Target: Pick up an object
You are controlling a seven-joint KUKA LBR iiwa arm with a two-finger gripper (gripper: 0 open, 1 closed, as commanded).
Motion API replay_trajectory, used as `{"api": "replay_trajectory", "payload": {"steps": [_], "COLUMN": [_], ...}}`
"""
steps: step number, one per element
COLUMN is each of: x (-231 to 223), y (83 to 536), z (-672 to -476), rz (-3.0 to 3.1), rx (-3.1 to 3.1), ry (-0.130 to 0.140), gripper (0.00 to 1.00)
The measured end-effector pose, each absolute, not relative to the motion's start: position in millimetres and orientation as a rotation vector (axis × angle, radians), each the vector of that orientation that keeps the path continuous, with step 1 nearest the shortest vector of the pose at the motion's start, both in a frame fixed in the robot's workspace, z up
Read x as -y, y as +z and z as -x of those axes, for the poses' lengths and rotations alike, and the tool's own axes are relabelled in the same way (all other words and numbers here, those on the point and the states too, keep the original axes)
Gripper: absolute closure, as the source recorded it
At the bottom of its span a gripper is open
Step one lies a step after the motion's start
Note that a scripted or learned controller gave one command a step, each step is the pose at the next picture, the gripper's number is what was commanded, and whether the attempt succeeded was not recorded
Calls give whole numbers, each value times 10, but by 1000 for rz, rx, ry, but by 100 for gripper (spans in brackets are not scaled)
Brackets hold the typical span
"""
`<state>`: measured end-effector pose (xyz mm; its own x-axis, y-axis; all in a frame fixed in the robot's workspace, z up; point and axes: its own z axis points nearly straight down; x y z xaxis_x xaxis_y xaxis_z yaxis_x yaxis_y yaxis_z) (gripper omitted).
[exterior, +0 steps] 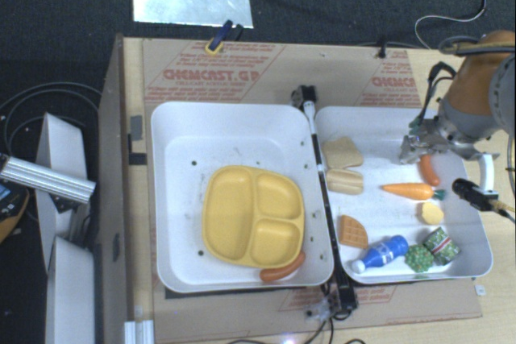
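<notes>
1. 1 arm (484,89) reaches in from the right side of the camera view, its grey body ending near the upper right.
2. An orange band (468,80) wraps the arm just above the wrist, below a grey link at the frame's edge.
3. The wrist points down and to the left, tilted rather than vertical.
4. The gripper (415,145) sits low at the arm's left end, dark and small; its finger spacing cannot be made out.

Robotics lab: bins (242,121), cables (36,113)
</notes>
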<state>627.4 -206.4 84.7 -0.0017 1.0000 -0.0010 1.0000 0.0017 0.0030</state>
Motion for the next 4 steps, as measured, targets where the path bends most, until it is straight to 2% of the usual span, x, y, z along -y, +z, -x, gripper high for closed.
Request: {"api": "replay_trajectory", "payload": {"steps": [1,2,3,4], "x": [2069,2065,2060,2067], "y": [1013,2316,999,843], "z": [-5722,-6130,-5899,-5011], "rz": [-2219,-2212,-2222,-2220], "rx": [-2221,-2221,-2224,-2222], "ry": [1,5,-2,0], "gripper": [0,0,0,0]}}
